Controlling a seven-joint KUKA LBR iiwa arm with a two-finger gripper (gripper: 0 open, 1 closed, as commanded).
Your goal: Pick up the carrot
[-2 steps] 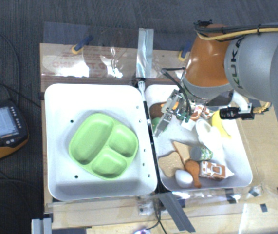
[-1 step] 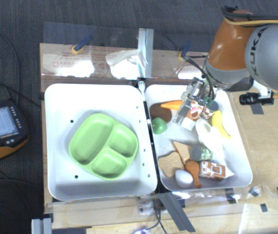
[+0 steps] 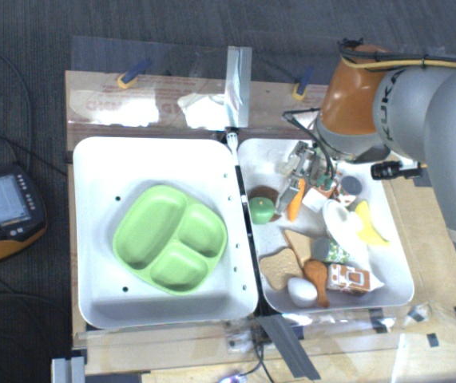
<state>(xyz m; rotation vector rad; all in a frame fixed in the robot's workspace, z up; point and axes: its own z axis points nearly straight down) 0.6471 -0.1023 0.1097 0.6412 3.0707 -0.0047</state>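
Observation:
The carrot [image 3: 295, 201] is a slim orange stick in the right bin [image 3: 399, 282], near its upper left, standing almost on end. My gripper [image 3: 294, 187] reaches down from the grey and orange arm onto the carrot's upper end. A grey finger [image 3: 286, 191] lies along the carrot's left side, and the carrot's top sits between the fingers. The gripper looks shut on it. The carrot's lower tip points toward the bin floor beside a green ball [image 3: 260, 209].
The right bin is crowded: a brown piece [image 3: 264, 192], bread slices [image 3: 279, 267], a white egg [image 3: 302, 291], a small carton [image 3: 348, 278], a banana [image 3: 370, 223] and a white bottle [image 3: 341, 222]. The left bin [image 3: 100, 166] holds a green divided plate [image 3: 172, 238].

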